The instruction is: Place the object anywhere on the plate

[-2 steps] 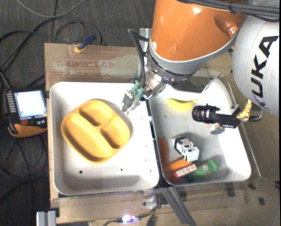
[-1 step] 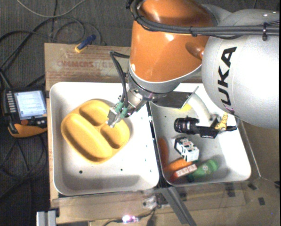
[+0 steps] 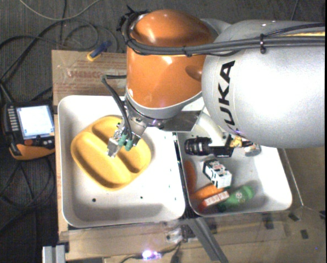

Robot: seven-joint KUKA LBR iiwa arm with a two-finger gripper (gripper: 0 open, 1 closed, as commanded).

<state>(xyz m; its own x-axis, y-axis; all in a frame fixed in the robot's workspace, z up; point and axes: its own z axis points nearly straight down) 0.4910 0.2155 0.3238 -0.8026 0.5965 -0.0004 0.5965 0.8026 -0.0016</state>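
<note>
A yellow divided plate lies in the left white bin. My gripper hangs low over the plate's right half, near its middle ridge. Whether anything sits in the gripper is hidden at this size. The big orange and grey arm covers the upper part of both bins.
The right bin holds a small white and black box, an orange carrot-like piece, a green bottle and a red-labelled item. A handheld screen sits left of the bench, with cables on the floor.
</note>
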